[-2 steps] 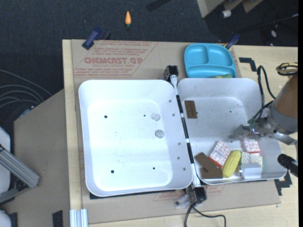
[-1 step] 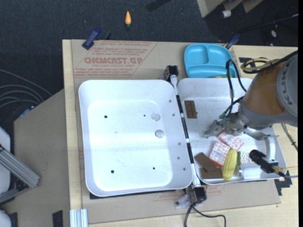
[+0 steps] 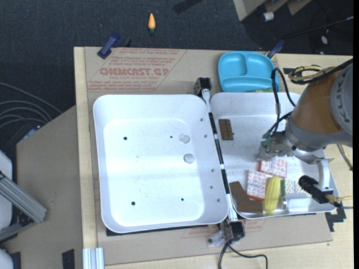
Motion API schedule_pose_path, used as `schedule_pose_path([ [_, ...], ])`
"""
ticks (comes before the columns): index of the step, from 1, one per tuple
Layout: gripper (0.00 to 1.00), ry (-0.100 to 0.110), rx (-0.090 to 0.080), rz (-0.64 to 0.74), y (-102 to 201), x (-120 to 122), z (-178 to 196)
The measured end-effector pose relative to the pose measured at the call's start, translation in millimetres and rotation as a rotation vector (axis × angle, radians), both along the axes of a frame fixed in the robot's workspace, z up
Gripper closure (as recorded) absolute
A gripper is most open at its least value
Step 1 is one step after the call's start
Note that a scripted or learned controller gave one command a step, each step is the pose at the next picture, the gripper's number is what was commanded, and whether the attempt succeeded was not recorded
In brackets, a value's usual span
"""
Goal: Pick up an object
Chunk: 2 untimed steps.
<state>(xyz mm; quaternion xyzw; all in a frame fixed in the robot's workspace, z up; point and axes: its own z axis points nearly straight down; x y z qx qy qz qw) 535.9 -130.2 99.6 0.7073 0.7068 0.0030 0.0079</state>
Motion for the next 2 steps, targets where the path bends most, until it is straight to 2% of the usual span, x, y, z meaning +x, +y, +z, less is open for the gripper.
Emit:
schedule_pose_path([
  [1,0.0,0.001,0.0,0.0,0,0,0],
  [2,1.0,-0.001,-0.001,0.0,0,0,10],
])
